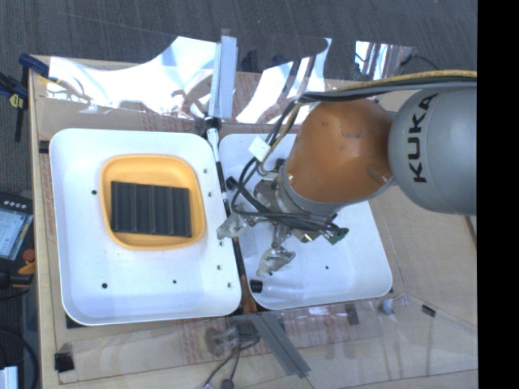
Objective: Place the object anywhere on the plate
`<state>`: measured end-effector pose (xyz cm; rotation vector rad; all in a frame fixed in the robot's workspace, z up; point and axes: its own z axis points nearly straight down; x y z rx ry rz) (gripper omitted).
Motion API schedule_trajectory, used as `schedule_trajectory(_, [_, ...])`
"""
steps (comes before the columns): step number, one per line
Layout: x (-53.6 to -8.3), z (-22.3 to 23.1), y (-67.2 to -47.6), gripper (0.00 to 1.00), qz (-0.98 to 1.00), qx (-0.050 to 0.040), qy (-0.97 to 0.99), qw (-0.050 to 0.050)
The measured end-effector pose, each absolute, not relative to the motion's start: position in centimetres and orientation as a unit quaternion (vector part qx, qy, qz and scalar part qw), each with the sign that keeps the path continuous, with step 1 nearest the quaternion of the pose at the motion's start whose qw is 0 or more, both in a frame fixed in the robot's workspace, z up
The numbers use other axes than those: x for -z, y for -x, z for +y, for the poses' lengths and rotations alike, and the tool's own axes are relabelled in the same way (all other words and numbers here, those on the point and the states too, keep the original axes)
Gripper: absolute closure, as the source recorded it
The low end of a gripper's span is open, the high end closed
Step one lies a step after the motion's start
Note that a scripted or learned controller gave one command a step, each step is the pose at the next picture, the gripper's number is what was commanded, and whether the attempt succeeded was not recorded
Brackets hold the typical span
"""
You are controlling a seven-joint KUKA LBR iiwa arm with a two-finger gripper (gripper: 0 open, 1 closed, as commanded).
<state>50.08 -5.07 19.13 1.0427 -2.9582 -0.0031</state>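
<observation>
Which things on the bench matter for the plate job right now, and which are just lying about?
For the job:
- yellow plate with a dark ridged centre, in the left bin
- gripper, low over the right bin
The object to place is not visible to me.

Lying about:
- crumpled foil behind the bins
- small screen device at the bench's left edge

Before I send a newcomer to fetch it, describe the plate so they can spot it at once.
Find the two shallow white bins side by side and take the left bin, the one away from the grey arm. The plate lies in its upper middle: a yellow rounded square with a dark ribbed centre, the sole coloured thing on that white surface.
</observation>
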Motion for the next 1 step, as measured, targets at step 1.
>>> schedule_trajectory(1, [-20.46,-8.47,-52.96,0.0,-0.897,-0.0002,-0.441,-0.001])
